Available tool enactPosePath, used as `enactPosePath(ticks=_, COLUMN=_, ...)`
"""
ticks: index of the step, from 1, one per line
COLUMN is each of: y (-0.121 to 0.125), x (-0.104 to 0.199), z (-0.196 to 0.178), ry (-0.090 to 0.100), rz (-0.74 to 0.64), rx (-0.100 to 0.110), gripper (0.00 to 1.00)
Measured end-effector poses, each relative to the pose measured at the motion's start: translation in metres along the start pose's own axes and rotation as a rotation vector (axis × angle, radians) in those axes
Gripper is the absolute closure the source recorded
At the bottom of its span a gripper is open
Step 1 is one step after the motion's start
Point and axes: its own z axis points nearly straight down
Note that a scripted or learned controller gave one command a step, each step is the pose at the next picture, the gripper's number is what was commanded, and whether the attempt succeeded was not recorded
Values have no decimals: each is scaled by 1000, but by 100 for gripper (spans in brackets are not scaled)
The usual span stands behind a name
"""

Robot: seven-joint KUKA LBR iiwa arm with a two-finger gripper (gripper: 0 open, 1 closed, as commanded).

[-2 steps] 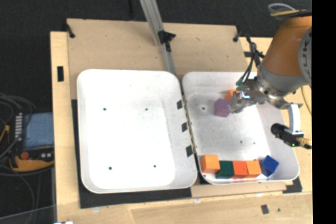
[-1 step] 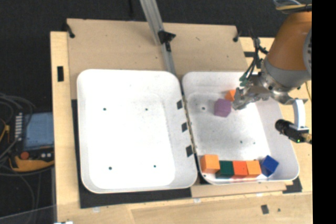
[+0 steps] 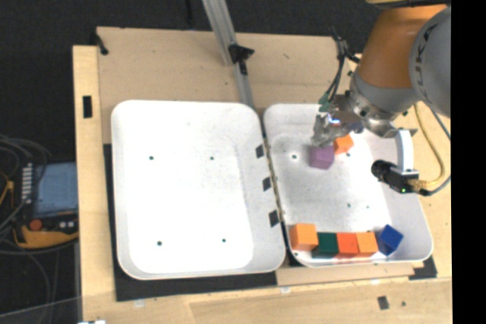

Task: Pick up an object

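Observation:
My gripper [image 3: 327, 130] hangs over the back part of the right bin [image 3: 342, 197], below the grey and orange arm. A purple block [image 3: 320, 157] lies just under and in front of it, touching or nearly touching its tip. A small orange block [image 3: 344, 143] sits right beside the gripper, on its right. The arm's body hides the bin's back right corner.
Along the right bin's front wall stands a row of blocks: orange [image 3: 304, 235], green [image 3: 327, 244], two more orange [image 3: 357, 242] and a blue one [image 3: 389, 238]. The left bin [image 3: 186, 186] lies alongside. A metal pole [image 3: 220, 11] slants up behind the bins.

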Motion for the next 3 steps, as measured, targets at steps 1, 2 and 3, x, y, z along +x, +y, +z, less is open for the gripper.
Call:
enactPosePath(ticks=1, y=12, x=50, z=8, ry=-1, rz=1, rx=0, gripper=100)
enactPosePath(ticks=2, y=22, x=102, z=-6, ry=0, rz=0, rx=0, gripper=100)
enactPosePath(ticks=3, y=30, x=153, z=3, ry=-1, rz=1, rx=0, gripper=100)
